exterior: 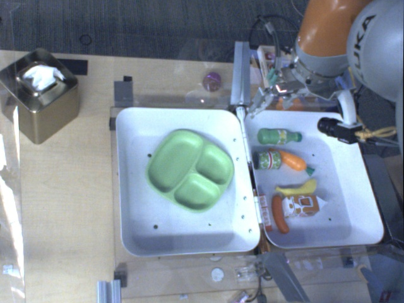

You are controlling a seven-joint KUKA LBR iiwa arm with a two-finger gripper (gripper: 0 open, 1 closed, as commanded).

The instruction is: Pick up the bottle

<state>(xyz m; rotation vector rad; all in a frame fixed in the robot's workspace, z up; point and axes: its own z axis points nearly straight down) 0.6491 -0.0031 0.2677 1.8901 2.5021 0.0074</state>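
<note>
Green bottle (278, 136) lies on its side in the right bin (353, 188), up near the back wall, cap end pointing right. Just in front of it sits a can (269, 160) with a red and green label, also on its side, end to end with a carrot (295, 161) on its right. Further forward there's a banana (298, 187), then a small brown and white carton (303, 205) with a sausage (280, 214) lying along its left edge. All six items are in the right bin, clustered toward its left half.

Left bin (132, 219) holds a green divided plate (190, 169), three sections, roughly centred.

Arm is at the top right, orange band above the grey wrist. Gripper (278, 87) hangs over the back rim of the right bin, behind the bottle and clear of it, nothing visibly between its tips. Can't tell how wide it's set: the tip area is a clutter of cables and metal from this angle.

Off the bins: brass-coloured box (41, 98) with white tissue on the bench (63, 188) at far left, small purple ball (212, 79) behind the left bin.
</note>
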